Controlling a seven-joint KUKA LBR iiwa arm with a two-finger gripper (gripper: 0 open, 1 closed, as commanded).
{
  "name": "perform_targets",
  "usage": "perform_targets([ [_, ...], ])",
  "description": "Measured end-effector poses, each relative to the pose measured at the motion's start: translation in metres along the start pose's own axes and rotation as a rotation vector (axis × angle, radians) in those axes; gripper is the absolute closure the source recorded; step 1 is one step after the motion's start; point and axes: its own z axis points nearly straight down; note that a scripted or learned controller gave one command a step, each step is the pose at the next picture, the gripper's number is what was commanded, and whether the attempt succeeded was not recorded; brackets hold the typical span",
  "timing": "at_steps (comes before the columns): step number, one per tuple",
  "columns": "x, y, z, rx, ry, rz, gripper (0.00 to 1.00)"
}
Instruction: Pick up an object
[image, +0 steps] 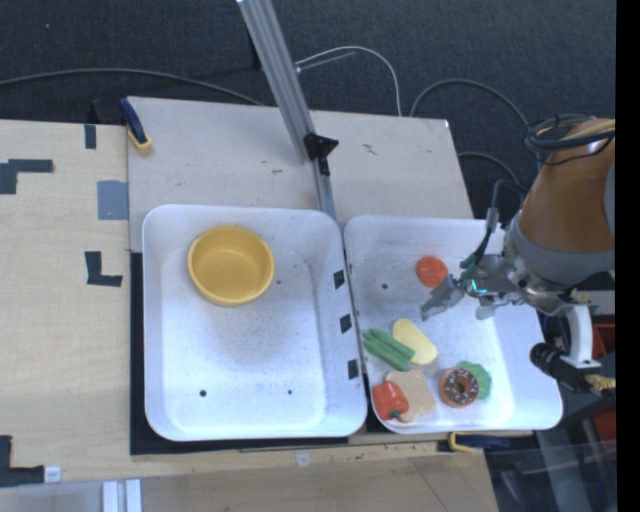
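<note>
The gripper (447, 297) hangs over the right bin (520, 395), its two fingers spread apart with nothing between them. One orange-red round piece (432, 270) lies just beside the fingertips, toward the bin's far side, not touching them as far as the view shows. Nearer the camera sit five more things in that bin: one pale yellow oval piece (414, 340), one green ridged piece (387, 349) touching its left side, one red pepper (390, 399) resting on one tan slice (417, 396) at the front edge, and one brown ringed doughnut (460, 386) with a green piece (479, 379) behind it. The left bin (250, 350) holds one yellow bowl (231, 264), upright, in its far left part.
</note>
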Motion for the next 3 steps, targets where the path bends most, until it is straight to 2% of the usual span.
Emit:
perform_targets([
  [2, 0.002, -0.009, 0.128, 0.008, 0.001, 0.002, 0.0],
  [3, 0.002, -0.009, 0.146, 0.0, -0.001, 0.002, 0.0],
])
